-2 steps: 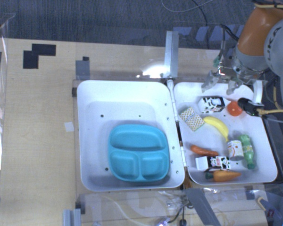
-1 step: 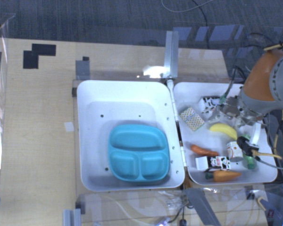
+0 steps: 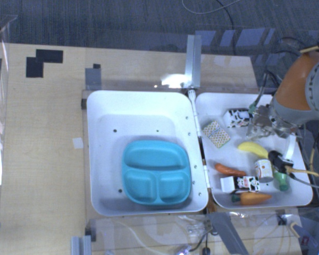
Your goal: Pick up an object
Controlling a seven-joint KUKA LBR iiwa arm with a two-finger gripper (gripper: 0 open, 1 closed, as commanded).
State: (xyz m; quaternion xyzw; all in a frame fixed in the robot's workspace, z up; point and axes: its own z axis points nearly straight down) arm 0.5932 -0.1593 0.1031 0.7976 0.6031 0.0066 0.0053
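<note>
Tool (image 3: 261, 125) low in right bin (image 3: 303, 198), near far right edge; finger state unclear. Banana (image 3: 253, 149) just below it, long axis left-right, slightly tilted. Carrot (image 3: 229, 170) nearby, same lie. Tray (image 3: 157, 171) in left bin (image 3: 103, 142).

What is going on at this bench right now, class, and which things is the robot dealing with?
A grey robot arm with an orange band reaches in from the right, its gripper low over the right bin. It sits near a black-and-white cow toy and a yellow banana; nothing visibly sits between its fingers. That bin also holds a carrot, a checkered block and other small toys. The left bin holds a blue divided plate.
</note>
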